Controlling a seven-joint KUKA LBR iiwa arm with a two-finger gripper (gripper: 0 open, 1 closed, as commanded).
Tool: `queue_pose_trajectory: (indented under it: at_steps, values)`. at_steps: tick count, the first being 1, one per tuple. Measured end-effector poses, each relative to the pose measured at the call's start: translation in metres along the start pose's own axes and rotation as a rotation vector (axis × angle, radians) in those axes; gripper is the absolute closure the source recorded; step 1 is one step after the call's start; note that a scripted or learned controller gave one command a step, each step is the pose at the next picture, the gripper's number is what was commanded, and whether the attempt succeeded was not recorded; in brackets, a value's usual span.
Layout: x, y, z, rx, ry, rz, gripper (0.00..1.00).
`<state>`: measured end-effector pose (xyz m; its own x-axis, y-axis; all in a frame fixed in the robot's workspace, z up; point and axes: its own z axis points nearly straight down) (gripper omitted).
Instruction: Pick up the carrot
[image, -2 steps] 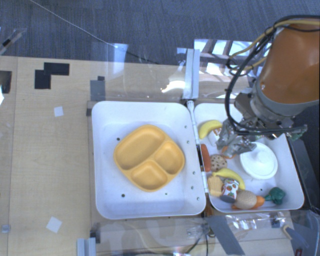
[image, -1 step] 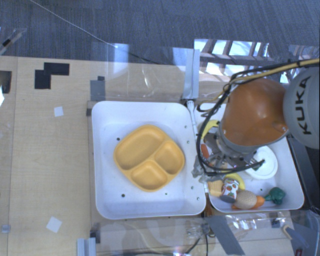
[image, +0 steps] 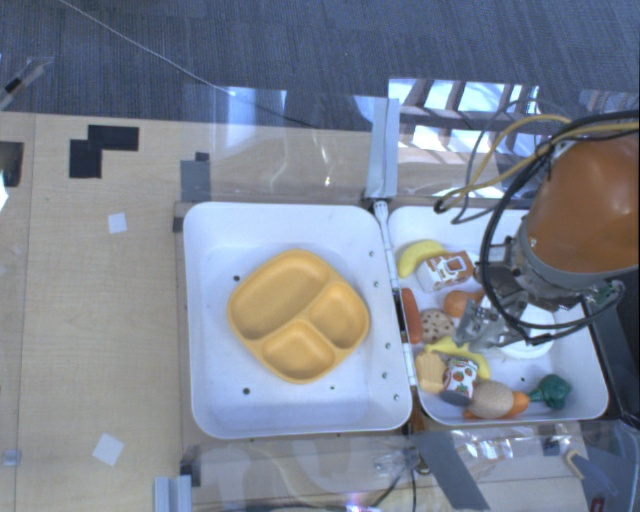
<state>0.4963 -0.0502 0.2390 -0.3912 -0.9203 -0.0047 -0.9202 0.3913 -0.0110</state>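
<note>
While the arm hangs over the right bin:
end effector: can't tell its grip state
carrot: below it, near bin's front edge

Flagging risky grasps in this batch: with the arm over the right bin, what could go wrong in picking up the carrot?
1. The carrot lies in the front corner of the right bin, pressed against a beige potato-like item, which could get grabbed or pushed instead.
2. The end effector is above the middle of the clutter, near a cookie, not the carrot, so a descent here likely misses.
</note>
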Motion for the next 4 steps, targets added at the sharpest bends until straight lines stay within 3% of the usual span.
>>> queue_pose_trajectory:
  at_steps: [1,2,3,4]
  values:
    - [0.036,-0.007,0.009,-0.003,0.001,-0.097,1.00]
    - [0.098,-0.047,-0.107,0.008,0.002,-0.035,1.00]
    - [0.042,-0.012,-0.145,0.003,-0.002,-0.114,1.00]
    - [0.041,-0.023,-0.072,-0.009,-0.001,-0.571,1.00]
